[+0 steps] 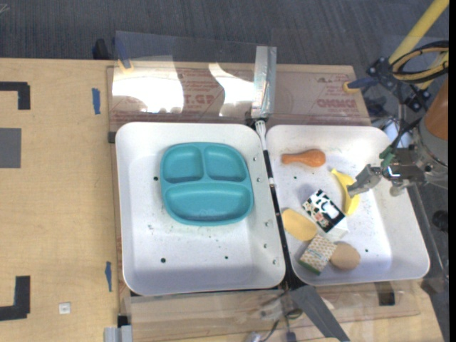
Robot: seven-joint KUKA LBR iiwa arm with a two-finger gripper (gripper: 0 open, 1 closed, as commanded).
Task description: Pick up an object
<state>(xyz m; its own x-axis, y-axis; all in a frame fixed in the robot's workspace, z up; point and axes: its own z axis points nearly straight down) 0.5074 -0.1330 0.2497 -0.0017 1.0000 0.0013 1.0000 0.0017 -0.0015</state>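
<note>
Grey metal of the hand [365, 179] is hanging over the right bin [406, 258], entering from the right, its tip sitting just above or against the yellow banana-shaped piece [347, 191]; whether it is clenched or released cannot be told from this angle, and nothing is visibly held. Judged step: approach to a grasp, pick not yet made. Nearest candidate is the yellow banana-shaped piece, directly under and just left of the hand. Just beside it, lower left, a black-and-white patterned box [324, 210] is lying tilted, touching a yellow rounded piece [299, 224] on its left. Below those, a speckled tan block [318, 252] is resting against a brown egg-shaped item [345, 256] near the bin's front wall. An orange drumstick-shaped toy [304, 158] is lying apart toward the back of the bin. Left bin [135, 212] is carrying a teal divided plate [206, 182], well away from the hand. Next move likely calls for a short descent onto the banana piece and a firm closure; the crowding box could interfere. Both bins are sitting on the desk [50, 212].
</note>
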